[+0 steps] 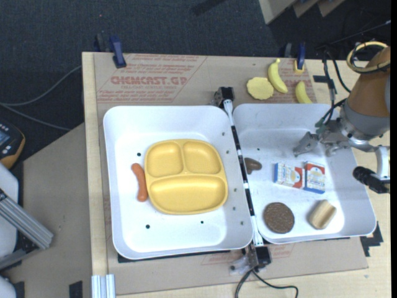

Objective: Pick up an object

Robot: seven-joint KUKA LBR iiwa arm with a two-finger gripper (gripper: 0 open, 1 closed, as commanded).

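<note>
Two bins | gripper [315, 143] spread, holding nothing, over right bin [267, 120] | cartons [301, 176] just below

Two small cartons [301, 176] lie flat, touching, mid right bin [267, 126].

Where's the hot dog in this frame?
The hot dog lies in the left bin, lengthwise against the left edge of the yellow tray, on the far side from the claw over the right bin.
</note>
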